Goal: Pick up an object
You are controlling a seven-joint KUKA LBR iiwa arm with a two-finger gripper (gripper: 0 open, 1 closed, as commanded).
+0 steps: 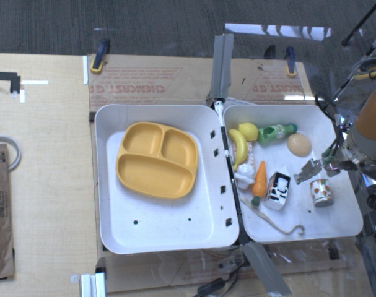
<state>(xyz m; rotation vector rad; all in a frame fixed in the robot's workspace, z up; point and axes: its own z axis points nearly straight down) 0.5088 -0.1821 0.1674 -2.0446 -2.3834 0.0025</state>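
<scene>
Camera view puts my tool (pixel 313 169), fingers spread and empty, just above the small, rigid, slippery-looking printed can (pixel 322 193); I'd pinch its sides.

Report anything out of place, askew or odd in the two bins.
The small black-and-white carton lies tipped at a slant in the right bin, and a loose cord trails across that bin's floor below it. The yellow divided plate sits flat.
</scene>
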